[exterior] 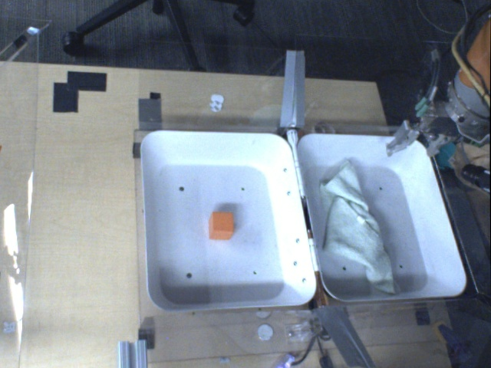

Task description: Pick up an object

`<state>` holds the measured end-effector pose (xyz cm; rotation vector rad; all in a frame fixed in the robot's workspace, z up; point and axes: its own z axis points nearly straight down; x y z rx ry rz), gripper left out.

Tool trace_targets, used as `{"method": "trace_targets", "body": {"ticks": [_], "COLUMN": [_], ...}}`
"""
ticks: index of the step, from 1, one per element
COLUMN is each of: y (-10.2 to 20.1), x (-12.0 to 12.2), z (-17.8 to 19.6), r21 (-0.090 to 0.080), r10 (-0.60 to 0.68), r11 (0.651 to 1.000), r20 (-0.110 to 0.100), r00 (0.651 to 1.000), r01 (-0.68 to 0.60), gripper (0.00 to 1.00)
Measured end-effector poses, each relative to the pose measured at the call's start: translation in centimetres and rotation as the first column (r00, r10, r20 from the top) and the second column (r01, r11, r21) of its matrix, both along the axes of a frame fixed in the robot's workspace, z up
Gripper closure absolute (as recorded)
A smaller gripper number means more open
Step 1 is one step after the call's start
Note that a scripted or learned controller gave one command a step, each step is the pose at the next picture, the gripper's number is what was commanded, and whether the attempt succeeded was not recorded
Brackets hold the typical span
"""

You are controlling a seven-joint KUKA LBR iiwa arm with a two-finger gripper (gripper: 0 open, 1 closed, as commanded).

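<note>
The gripper (400, 139) sat at the far right corner of the right bin (437, 228), just over its rim. Whether it was clenched or released could not be told; the metal parts there were small and blurred. Nothing showed in its grasp. The arm (468, 75) rose behind it at the view's right edge, with cables alongside.

A crumpled white cloth (354, 228) lay in the right bin, below and left of the gripper, running from the bin's middle toward its near wall. It was apart from the gripper, not touching.

An orange cube (222, 225) rested on the floor of the left bin (165, 205), well left of the gripper and across the divider between the bins. It sat near that bin's centre, clear of every wall.

The two bins stood side by side, rims touching, on a wooden bench (69, 205). A grey post (294, 90) stood upright at the far end of the seam, left of the gripper. Black chair legs (165, 6) showed on the floor beyond the bench.
</note>
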<state>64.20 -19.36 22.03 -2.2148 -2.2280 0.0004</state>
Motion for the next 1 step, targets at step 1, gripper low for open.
{"method": "trace_targets", "body": {"ticks": [1], "y": [-0.97], "x": [-0.49], "z": [-12.34], "r21": [-0.001], "r10": [-0.001], "r11": [1.0], "r20": [0.006], "r00": [1.0], "r01": [0.001], "gripper": [0.0]}}
